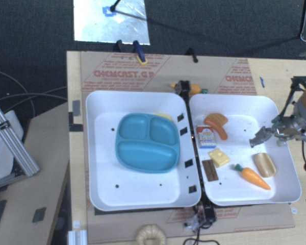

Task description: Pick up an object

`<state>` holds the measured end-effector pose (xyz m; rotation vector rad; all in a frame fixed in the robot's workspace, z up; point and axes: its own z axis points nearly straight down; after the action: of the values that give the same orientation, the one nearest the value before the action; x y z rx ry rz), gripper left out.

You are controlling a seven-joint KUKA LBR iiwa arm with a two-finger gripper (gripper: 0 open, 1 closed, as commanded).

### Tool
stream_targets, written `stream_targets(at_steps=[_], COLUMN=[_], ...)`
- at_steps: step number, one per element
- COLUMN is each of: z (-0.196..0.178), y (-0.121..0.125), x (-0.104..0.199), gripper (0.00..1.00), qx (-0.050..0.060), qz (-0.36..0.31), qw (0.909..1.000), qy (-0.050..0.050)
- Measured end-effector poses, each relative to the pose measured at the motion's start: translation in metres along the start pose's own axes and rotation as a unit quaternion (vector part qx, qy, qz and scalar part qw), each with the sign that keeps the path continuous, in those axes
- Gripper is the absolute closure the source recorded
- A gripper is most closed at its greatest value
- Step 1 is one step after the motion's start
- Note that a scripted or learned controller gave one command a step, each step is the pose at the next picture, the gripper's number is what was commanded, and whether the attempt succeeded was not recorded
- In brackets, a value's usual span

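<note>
Bench (117,68) carries two shallow white bins side by side, clipped together along the middle seam. Left bin (104,188) holds one big item: a blue divided plate (147,142) with three compartments, lying flat, roughly centred, slightly toward the far side. A small yellow piece (164,116) peeks out from behind the plate's far right edge, mostly hidden.

Right bin (283,190) holds the small stuff. Arm comes in from the right at mid height; gripper (269,135) sits over the right part of this bin, above bare white floor. One grey finger (258,137) points left and down; whether the fingers are wide or narrow, cannot tell from this angle. Nothing visible between them.

Candidate objects, biggest first: orange hot dog toy (217,124) at far left of the right bin; orange carrot (254,176) with green top, near right, lying diagonally; tan bread-like piece (264,164) just beside the carrot on its far right, just near of the gripper; small red and white carton (206,136) touching or just beside the hot dog's near end; brown bar (210,170) near the seam; yellow cheese block (219,157) just right of the bar's far end.

Off the bins: a tan ring (151,236) on the bench's near edge, a yellow item (195,90) at the far end of the seam.
</note>
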<state>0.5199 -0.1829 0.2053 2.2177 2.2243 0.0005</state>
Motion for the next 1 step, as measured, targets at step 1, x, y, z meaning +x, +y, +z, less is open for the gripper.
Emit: stream_targets(at_steps=[1], z=[0.061], y=[0.0056], x=[-0.0001], gripper=[0.0], qx=[0.001], qz=[0.001], qw=[1.0], qy=[0.0])
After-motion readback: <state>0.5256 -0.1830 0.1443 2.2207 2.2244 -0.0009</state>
